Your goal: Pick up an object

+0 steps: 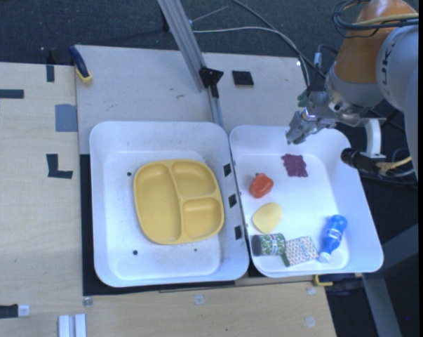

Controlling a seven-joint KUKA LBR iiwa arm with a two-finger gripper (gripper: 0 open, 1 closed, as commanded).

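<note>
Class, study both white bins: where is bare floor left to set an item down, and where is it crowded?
Left bin: bare strips ring the yellow tray, widest along its left. Right bin: open floor between the purple piece and blue bottle. Crowded: the front-left run of orange piece, yellow lump and packets. The gripper hovers over the back rim.

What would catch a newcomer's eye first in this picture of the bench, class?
Most striking is the yellow divided plate, lying alone in the left bin. Next come the small things in the right bin: an orange pepper, a purple piece, a pale yellow lump and a blue bottle near the front. The arm's tool hangs over that bin's far edge.
</note>
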